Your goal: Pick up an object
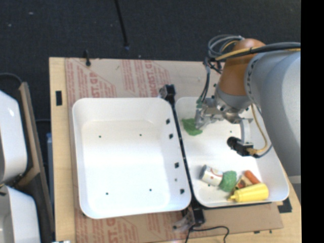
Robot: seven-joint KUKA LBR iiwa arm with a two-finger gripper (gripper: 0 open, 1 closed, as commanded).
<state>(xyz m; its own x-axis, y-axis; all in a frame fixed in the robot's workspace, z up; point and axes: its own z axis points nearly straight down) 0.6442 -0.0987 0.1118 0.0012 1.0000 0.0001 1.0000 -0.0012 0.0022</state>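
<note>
1. I see the hand (pixel 199 119) low over the right bin's (pixel 212 146) far left corner, at a green piece (pixel 191 126).
2. Can't tell its opening or grip.
3. Yellow bottle (pixel 250 193), near edge.

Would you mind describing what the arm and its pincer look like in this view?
The arm is bulky and rounded, light grey, with a glossy orange band above the wrist. Grey cables loop over the band, and another runs down beside it. The pincer is small, metallic grey, with dark fittings.
</note>
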